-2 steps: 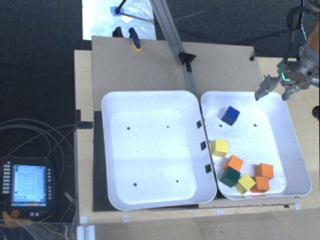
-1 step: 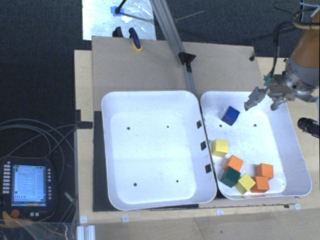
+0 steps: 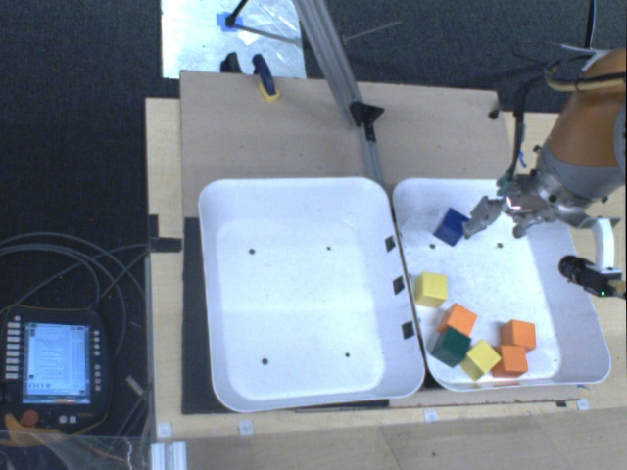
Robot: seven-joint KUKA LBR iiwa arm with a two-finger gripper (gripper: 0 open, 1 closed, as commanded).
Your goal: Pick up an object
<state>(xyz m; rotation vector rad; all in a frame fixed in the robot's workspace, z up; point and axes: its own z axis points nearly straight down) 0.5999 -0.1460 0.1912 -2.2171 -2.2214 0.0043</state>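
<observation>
In the right bin [image 3: 578,360], the blue cube [image 3: 451,226] lies near the far wall, tilted. The gripper [image 3: 500,215] hangs just right of that cube, and its fingers [image 3: 480,217] seem spread, holding nothing, though the view is blurred there. Nearer than the blue cube sit a yellow cube [image 3: 431,289] and a cluster of orange, green and yellow cubes [image 3: 485,346].

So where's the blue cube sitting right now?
The small blue cube lies in the right-hand white bin, near its far left corner, just left of the gripper and apart from the yellow cube.
</observation>
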